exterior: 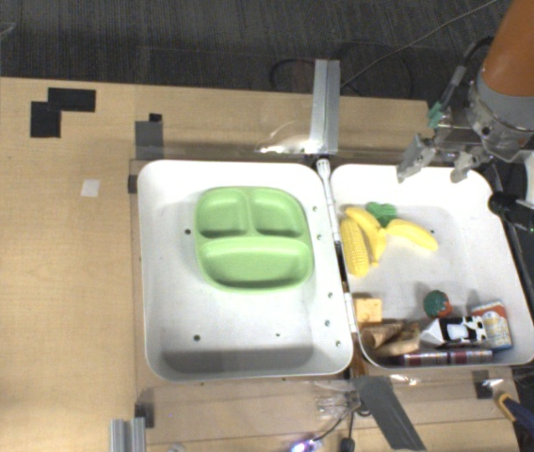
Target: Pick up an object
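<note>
Bare floor lies mid-right bin [478, 281] between the bananas [384, 235] and the clutter [445, 328] along its near wall.

Yellow bananas [386, 234] with a green tip lie flat beside a corn cob [353, 246] in the right bin [502, 252].

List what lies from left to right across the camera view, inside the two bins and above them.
Green divided plate in the left bin → corn cob → bananas → gripper above the right bin.
</note>
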You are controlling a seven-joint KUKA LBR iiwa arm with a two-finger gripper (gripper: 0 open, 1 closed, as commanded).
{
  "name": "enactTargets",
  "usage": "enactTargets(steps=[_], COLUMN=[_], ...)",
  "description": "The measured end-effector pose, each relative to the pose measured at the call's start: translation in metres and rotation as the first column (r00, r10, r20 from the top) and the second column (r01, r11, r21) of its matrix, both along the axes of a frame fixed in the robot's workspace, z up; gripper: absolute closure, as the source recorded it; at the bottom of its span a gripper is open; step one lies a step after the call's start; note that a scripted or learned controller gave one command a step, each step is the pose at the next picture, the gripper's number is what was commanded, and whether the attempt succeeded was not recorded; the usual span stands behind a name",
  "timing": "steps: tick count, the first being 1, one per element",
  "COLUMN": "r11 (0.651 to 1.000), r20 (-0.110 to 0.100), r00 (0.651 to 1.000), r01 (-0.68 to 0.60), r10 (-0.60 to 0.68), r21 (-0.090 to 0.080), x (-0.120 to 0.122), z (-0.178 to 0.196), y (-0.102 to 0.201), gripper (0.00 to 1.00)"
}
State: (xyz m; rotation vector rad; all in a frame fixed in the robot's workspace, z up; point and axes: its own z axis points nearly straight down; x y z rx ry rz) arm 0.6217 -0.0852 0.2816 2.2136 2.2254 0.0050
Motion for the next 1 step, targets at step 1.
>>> enactTargets(steps=[1], r11=[1.000], r20=[-0.001], r00=[1.000], r01=[-0.003], r10=[0.003], r21=[0.000], x=[0.0051], z=[-0.1289], y=[-0.0023], gripper=[0.00])
